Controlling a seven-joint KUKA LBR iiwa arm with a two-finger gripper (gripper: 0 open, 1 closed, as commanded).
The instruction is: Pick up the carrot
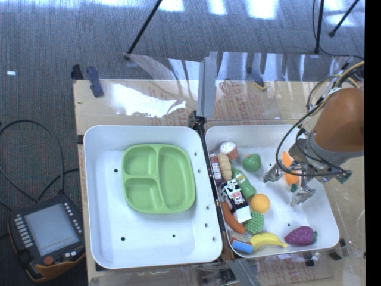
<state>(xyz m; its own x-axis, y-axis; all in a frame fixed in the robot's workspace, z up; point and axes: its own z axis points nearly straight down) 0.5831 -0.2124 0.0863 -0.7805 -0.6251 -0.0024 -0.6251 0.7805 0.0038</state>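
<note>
Carrot (290,170), an orange thing with a green tip, sits between the fingers of the gripper (290,187), clamped and held above the right bin's (271,137) floor. Going by size: the left bin (101,219) carries a green divided plate (159,177). Along the right bin's left wall and front edge lie a milk carton (233,194), a banana (267,239), purple grapes (300,236), an orange (259,203) and a green pepper (251,162).

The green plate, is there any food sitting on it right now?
No, the green plate lies bare in the left bin, while the toy food is all in the right bin.
</note>
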